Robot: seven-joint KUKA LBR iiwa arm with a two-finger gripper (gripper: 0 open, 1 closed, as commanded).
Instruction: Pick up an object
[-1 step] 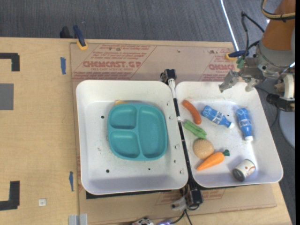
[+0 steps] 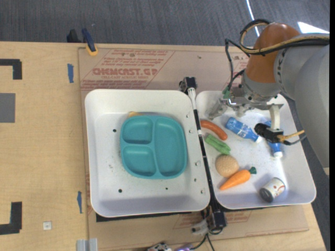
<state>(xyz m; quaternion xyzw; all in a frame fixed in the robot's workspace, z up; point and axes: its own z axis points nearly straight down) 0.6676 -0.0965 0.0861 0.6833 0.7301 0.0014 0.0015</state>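
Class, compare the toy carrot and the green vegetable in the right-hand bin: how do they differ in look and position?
The carrot is orange with a small green top; the green vegetable is green all over. The carrot tapers to a point at its lower left, while the green vegetable keeps an even width. The carrot lies nearer the bin's front edge, below the round tan item; the green vegetable lies above it. Both lie flat in the right bin.

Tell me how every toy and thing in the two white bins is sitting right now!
Teal plate: flat, right way up, in the left bin.
Blue bottle: lying on its side, right bin.
Carrot: lying down, near the round bun.
Bun: sitting between carrot and green pepper.
Green pepper: lying down.
Red sausage: lying down.
Small can: tipped on its side.
Pincer: low over the right bin's far end.
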